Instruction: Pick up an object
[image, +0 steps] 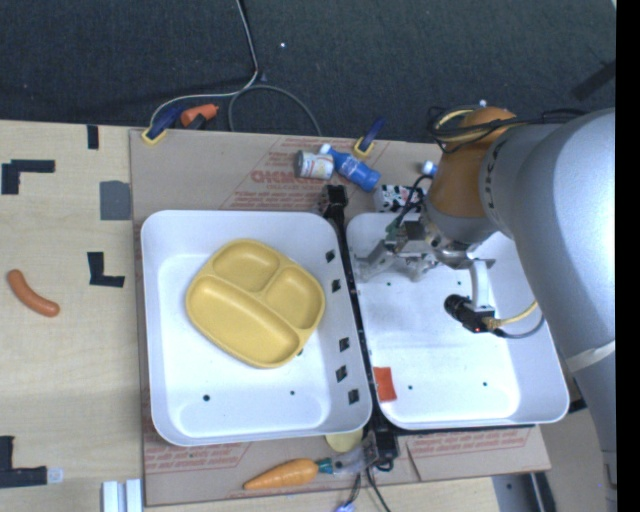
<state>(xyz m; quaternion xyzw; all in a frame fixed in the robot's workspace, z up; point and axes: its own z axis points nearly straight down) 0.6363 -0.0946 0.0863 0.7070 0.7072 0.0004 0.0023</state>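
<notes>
I count two shallow white plastic bins side by side: the left bin (165, 330) and the right bin (500, 395). In the left bin lies one yellow plastic plate with three compartments (255, 300), a little turned, near the middle of the bin. In the right bin I see one small orange-red flat piece (383, 382) close to the front left corner, beside the divider between the bins.

The grey arm with its orange band (465, 185) comes in from the right and bends down over the back part of the right bin. The two-finger gripper (400, 255) is low at the back left part of that bin, and from here I cannot tell how it is set or whether anything is in it.

Outside the bins I count one orange toy carrot (283, 474) at the front edge, one orange sausage-shaped toy (32, 293) far on the left, and one blue and white small bottle (340, 165) lying behind the bins. One clamp with orange handle (185, 117) holds the back left corner.

The bins rest on a brown cardboard sheet (210, 175), which lies on a light wooden bench (60, 220) with black tape marks. Behind the bench there is a dark carpet floor (400, 50) with one thin cable on it.
</notes>
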